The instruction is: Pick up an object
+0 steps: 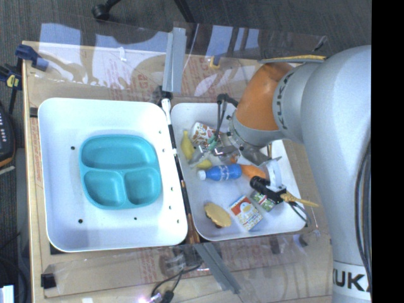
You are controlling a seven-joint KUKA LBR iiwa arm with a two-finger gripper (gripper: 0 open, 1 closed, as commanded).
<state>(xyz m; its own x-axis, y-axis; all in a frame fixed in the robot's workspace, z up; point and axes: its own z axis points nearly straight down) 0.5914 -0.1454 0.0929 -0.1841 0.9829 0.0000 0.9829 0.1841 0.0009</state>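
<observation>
While the left bin [57, 169] has just a teal divided tray [120, 171] sitting in it, all the pickable stuff is crammed into the right bin [197, 201], so that's where any object for this task has to come from.

The pincer [216, 147] is down near the back of that bin, right by a banana [187, 145] and a printed cup [201, 133]. My guess is one of those two is the target. I honestly can't tell if the pincer is wide or narrow, since the wrist blocks it, and I don't see anything clearly held.

What could go wrong, IMO:
- The banana and cup are touching or nearly so, so a close could catch both, or shove one aside and get neither.
- The blue bottle [224, 173] lies on its side just in front. A nudge would probably roll it.
- The banana is close to the bin wall, so there's little room on that side.

Toward the front there's a tan round thing [218, 214] and a red-and-white packet [246, 212]. There's print on the packet and the cup, but it's too small to read. The only legible lettering is "KUK" on the arm's base [350, 281], cut off at the edge.
</observation>
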